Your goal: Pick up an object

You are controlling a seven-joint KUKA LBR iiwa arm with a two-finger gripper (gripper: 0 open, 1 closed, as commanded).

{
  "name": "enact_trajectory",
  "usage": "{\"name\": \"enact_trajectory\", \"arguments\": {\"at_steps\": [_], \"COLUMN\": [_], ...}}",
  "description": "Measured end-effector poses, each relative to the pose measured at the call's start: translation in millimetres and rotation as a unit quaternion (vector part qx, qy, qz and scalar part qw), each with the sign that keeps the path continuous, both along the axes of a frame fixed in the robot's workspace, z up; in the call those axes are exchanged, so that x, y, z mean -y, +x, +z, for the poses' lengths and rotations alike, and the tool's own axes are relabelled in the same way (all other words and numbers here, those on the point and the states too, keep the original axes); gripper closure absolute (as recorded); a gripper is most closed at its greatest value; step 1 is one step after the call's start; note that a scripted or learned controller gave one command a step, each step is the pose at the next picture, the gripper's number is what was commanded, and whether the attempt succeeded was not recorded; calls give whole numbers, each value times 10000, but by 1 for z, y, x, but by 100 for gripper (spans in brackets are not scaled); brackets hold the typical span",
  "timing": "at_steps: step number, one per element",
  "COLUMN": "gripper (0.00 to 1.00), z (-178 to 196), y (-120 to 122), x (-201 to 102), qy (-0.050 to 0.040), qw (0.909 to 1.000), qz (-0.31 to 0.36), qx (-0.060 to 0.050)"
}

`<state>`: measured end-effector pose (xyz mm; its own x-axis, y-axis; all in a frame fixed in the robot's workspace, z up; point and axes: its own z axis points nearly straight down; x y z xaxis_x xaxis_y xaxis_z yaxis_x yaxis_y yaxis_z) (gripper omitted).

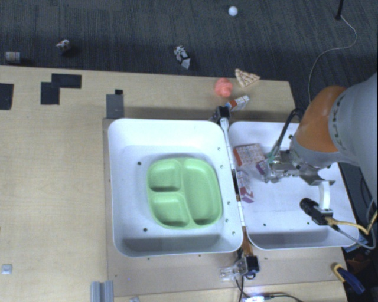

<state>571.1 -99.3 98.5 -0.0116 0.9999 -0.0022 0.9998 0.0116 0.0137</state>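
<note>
Closest to the camera, a clear clip (232,273) with wires lies on the bench (53,189), just below the seam between the two bins. A grey bracket (101,290) sits at the near edge, further left.

Lying flat in the middle of the left bin (117,177) is a green tray (184,191) with three compartments.

Two flat things lie in the right bin (283,235). A red-and-white packet (247,154) is near its far left corner. A white wrapper (244,193) with pink print rests against the left wall, nearer the camera than the packet.

Reaching in from the right, the arm (354,118) has its orange band (316,127) above the bin's far right part. Its gripper (269,171) is low in that bin, just beside the packet's near right corner. A purplish patch shows at that corner, too blurred to name. Whether the gripper is open or closed, and whether it has hold of anything, cannot be told from this angle.

Past the bins, a pink ball (222,87), a wedge-shaped toy (247,77) and a small tube (239,103) lie near the bench's far edge. A grey block (115,105) stands by the left bin's far left corner, and black patches (62,85) mark the bench further left. On the dark floor beyond are a white ball (233,10) and a small toy (183,56).
</note>
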Motion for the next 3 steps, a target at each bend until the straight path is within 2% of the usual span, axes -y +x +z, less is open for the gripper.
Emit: {"name": "enact_trajectory", "arguments": {"at_steps": [1, 2, 3], "gripper": [0, 0, 100], "z": [0, -11, 0], "y": [0, -63, -61], "x": [0, -10, -10], "qy": [0, 0, -5], "qw": [10000, 10000, 10000], "qz": [-1, -49, -38], "qx": [-2, -17, 11]}}
